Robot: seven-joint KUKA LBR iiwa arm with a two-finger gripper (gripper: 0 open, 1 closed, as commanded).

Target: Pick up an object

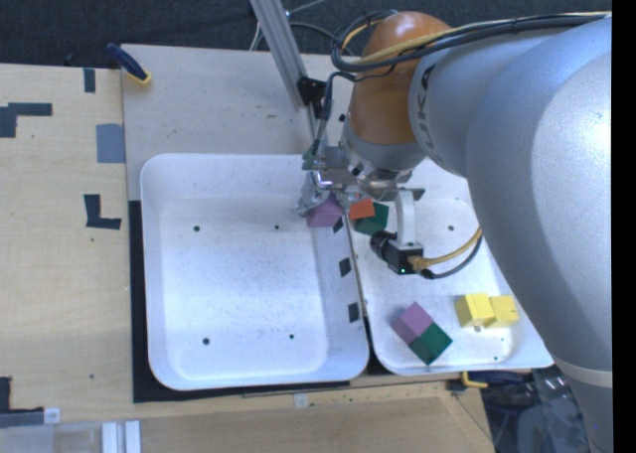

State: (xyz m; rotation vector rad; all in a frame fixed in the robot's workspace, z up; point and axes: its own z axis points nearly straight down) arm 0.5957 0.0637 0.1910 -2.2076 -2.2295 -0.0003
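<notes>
- I see the gripper (pixel 326 195) low over the near-right part of the left bin (pixel 199 252), close to the ridge where the two bins meet. A small purple block (pixel 323 214) sits right under its metal tips; I cannot tell whether the fingers are spread or pinching it.
- My guess is the wrist stands near vertical for a straight top-down grasp, and the block's spot beside the bin wall leaves little room on that side.
- The purple block looks squat, with no clear long axis; its upper face seems tilted, perhaps leaning on the wall.
- Just right of it, an orange block (pixel 362 210) and a green piece (pixel 370 226) lie in the right bin (pixel 447 232).
- Further out in that bin, well apart, are a yellow block (pixel 486 310) and a purple-and-green pair (pixel 421 332).
</notes>
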